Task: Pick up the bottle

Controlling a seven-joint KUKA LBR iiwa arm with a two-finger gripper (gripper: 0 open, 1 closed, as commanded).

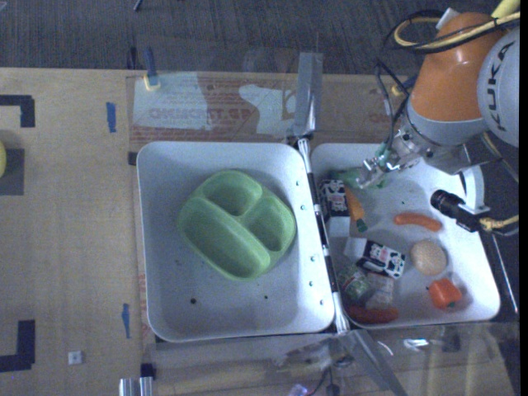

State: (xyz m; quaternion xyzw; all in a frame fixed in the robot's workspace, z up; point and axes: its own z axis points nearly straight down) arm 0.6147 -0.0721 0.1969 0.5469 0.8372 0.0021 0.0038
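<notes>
The gripper (381,165) hangs over the right bin's (487,304) far-left corner, its grip unreadable (too blurred); the bottle (355,207) lies just below it, near the bin's left wall.

Arm (462,73) cut off at right edge.

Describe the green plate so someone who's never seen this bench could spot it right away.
Of the two white bins, take the left bin, the one away from the arm. The green plate lies near its middle, tilted askew. It is a divided plate with three compartments, far bigger than the small toy foods crowded in the right bin.
</notes>
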